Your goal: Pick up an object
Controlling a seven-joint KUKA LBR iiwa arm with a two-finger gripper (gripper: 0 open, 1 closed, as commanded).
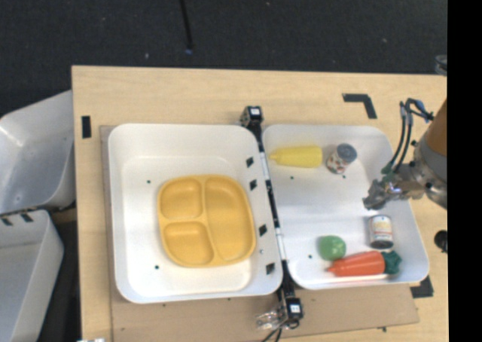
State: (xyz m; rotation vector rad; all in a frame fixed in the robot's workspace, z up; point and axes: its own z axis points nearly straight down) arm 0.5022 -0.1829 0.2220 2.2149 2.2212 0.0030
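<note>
Two white bins are set side by side on the wooden bench (188, 96). The left bin (132, 152) is occupied at its middle by a yellow divided plate (205, 220), with bare floor left all round it up to the walls. In the right bin (316, 190), the objects are kept to the edges: a yellow corn cob (297, 156) and a small grey can (343, 157) lie along the far wall, a small jar (381, 230) stands near the right wall, and a green ball (330, 246) sits just beside an orange carrot (361, 264) against the near wall. The central floor is left open. The gripper (382, 193) is seen at the right rim (above the jar); its opening cannot be told, and nothing is seen held in it.
</note>
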